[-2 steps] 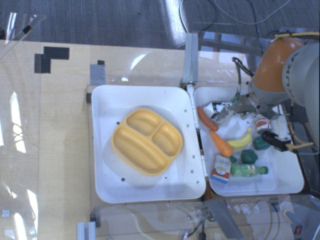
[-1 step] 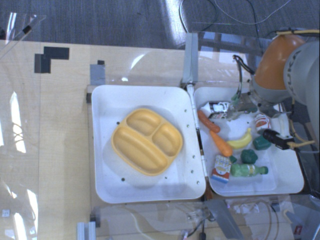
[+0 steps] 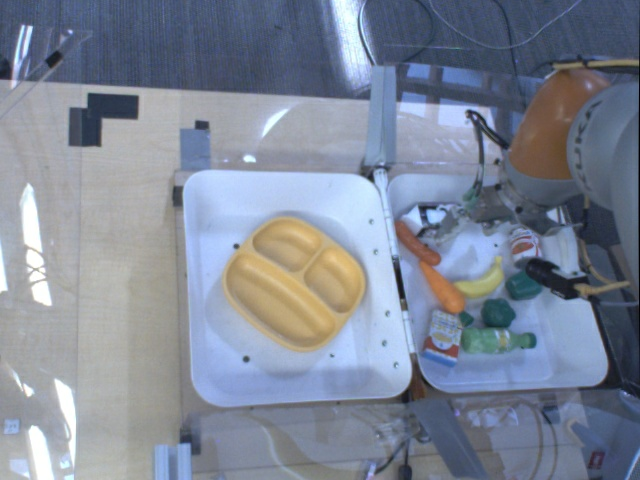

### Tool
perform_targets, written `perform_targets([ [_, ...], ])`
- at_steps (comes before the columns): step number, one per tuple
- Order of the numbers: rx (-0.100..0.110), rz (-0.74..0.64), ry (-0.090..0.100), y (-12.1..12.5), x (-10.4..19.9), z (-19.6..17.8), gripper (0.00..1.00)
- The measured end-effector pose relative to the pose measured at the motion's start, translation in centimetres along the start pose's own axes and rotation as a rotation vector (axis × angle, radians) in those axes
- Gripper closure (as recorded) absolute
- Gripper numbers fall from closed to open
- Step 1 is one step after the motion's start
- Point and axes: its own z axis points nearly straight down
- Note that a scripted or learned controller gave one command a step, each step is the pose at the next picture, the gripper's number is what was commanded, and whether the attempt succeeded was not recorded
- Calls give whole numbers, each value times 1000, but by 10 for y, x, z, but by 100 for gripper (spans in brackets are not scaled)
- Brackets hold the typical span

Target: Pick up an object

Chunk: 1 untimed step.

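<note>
Pale wood forms the bench (image 3: 100,298), on which two white bins are set side by side. A yellow divided plate (image 3: 294,282) is laid in the left bin (image 3: 210,368). In the right bin (image 3: 590,363) two carrots (image 3: 428,265), a banana (image 3: 481,280), a green bottle (image 3: 497,341), a small carton (image 3: 443,338) and green toys (image 3: 510,300) are gathered. The arm (image 3: 565,133) is seen above that bin's far right part, and the gripper (image 3: 480,208) is lowered near its far side; how far it is opened cannot be told, and nothing is seen held.
</note>
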Motion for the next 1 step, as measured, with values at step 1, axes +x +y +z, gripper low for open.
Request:
perform_targets([
  [1, 5, -40, -5, 7, 26, 19, 0],
])
